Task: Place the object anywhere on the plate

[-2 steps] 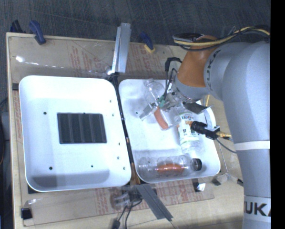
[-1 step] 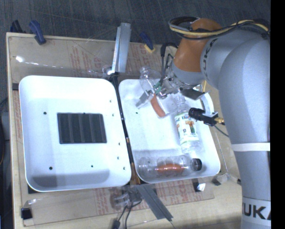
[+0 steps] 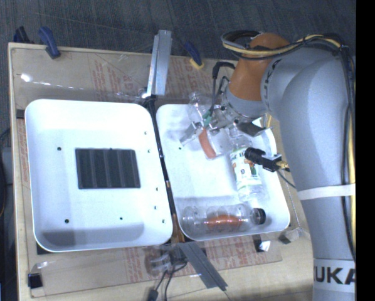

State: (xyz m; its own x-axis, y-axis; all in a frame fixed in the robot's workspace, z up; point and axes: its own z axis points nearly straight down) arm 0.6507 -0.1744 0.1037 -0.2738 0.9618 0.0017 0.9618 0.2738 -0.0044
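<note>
The grey arm (image 3: 313,124) reaches over the right bin (image 3: 181,187). The left bin (image 3: 49,168) holds a dark ribbed rectangular plate (image 3: 108,168) with bare white floor around it. The gripper (image 3: 203,130) hangs in the right bin, an orange cylindrical object (image 3: 207,144) at its tips; whether it pinches this is unclear. Two clear plastic bottles (image 3: 222,218) lie along the near and right walls.

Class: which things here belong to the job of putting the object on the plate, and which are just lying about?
In the job: gripper, above the right bin; orange object beside it, probably the one to move; dark ribbed plate in the left bin.
Lying about: clear bottle on its side; labelled bottle; blue clamp at the bench's far edge.
</note>
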